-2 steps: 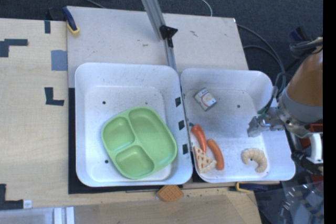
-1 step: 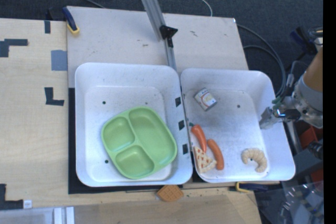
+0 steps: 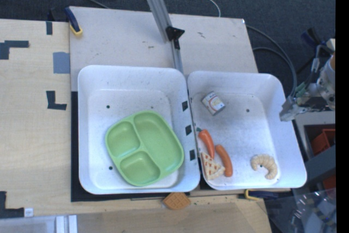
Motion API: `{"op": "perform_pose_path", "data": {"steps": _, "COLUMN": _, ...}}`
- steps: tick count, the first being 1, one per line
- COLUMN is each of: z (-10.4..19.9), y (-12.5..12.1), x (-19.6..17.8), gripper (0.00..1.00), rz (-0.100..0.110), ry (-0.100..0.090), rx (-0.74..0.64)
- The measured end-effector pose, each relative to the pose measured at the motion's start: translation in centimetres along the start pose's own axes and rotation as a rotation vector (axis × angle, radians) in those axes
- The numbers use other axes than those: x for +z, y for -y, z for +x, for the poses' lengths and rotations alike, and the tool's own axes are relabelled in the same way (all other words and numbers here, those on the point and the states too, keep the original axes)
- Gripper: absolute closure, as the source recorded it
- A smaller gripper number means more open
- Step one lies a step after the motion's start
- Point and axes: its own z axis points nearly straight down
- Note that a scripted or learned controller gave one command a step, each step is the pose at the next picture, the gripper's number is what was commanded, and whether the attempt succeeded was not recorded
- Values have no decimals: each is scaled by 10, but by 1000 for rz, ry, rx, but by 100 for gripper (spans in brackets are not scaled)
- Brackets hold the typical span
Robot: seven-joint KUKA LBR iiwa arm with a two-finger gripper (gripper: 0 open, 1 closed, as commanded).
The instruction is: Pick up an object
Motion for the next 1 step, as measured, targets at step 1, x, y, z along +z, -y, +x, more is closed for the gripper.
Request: {"op": "perform_pose_path", "data": {"steps": 1, "z": 53, "y": -3, "x": -3, "gripper": 100, "rz": 6, "ry": -5, "rx": -4}}
